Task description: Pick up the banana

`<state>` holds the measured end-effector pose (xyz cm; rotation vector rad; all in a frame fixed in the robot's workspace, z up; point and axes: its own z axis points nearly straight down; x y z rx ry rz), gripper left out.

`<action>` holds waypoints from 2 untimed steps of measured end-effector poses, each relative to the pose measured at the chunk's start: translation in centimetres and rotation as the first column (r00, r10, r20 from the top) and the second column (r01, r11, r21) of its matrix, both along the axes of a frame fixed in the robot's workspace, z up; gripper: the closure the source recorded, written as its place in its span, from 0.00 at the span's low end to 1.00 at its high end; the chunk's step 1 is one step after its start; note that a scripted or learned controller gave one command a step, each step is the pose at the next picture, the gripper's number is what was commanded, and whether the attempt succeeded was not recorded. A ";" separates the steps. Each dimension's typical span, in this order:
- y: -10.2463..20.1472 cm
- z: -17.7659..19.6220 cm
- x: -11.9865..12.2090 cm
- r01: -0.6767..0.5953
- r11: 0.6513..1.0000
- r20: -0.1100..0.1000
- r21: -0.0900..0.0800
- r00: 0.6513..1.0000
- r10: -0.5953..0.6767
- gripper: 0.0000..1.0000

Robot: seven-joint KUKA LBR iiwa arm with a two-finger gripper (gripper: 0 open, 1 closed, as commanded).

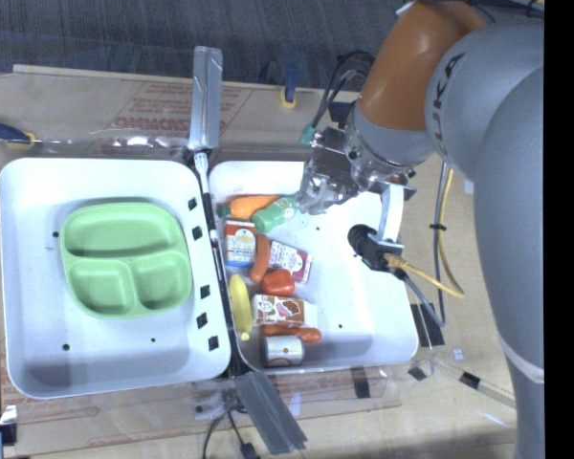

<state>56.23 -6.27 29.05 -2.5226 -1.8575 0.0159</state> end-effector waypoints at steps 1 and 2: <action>0.0 0.0 0.0 0.000 1.000 -0.001 0.000 1.000 0.000 0.00; 8.4 -10.1 6.4 -0.035 0.999 0.005 0.000 0.999 0.035 0.00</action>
